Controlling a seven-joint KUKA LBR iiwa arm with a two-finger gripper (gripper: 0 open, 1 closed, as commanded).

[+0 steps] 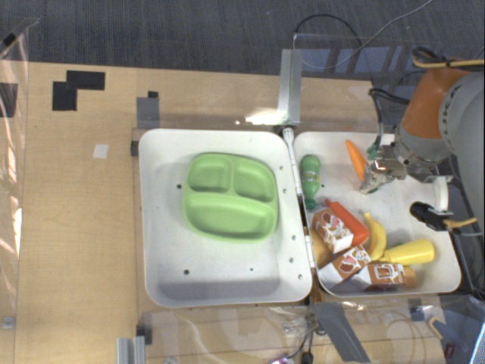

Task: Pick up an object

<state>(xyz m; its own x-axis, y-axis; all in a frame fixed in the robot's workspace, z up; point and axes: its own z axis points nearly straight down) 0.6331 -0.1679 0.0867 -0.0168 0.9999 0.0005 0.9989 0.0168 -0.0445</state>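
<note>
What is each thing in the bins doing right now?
Green plate: flat in the left bin.
Carrot: lying beside the gripper.
Green bottle: lying by the divider.
Banana: lying among the cartons.
Yellow bottle: on its side.

The scene is evenly and brightly lit from above, colours clear and unsaturated by glare. One hot spot of reflected light sits on the desk just behind the left bin, at its back rim. A soft grey shadow lies along that bin's near floor, and the green tray casts a faint one (soft-edged all round). Focus is fair throughout, though fine detail is coarse. The clear panel at left shows pale streaky reflections.
</note>
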